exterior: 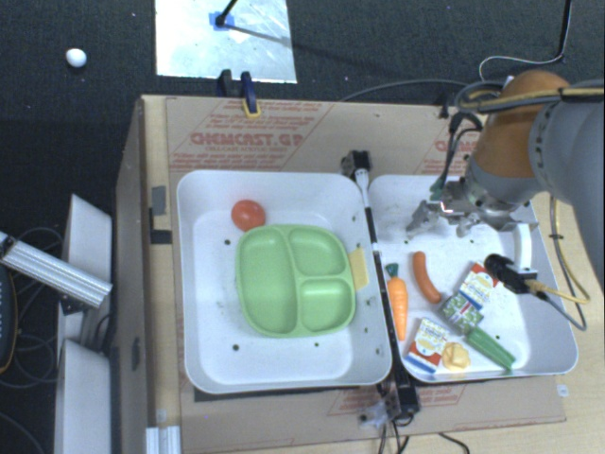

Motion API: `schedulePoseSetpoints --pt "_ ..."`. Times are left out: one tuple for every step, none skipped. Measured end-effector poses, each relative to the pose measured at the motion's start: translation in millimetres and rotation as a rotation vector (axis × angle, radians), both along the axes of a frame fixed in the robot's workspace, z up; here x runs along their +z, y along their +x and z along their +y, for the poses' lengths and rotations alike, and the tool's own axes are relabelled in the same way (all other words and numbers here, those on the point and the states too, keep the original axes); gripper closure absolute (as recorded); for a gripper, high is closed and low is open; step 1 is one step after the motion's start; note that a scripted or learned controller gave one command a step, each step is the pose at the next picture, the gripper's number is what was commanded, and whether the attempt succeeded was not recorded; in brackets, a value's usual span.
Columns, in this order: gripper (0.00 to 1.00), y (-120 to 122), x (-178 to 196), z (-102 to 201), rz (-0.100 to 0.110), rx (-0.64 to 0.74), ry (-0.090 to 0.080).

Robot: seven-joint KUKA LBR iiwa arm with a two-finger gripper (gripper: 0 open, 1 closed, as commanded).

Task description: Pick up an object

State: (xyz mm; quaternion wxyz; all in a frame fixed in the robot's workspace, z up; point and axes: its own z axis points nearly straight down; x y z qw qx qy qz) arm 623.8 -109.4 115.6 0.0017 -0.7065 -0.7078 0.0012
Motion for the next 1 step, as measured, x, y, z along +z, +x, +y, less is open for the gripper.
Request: schedulePoseSetpoints --pt "0.00 -31.7 -31.6 8.4 -0.004 -0.001 -0.001"
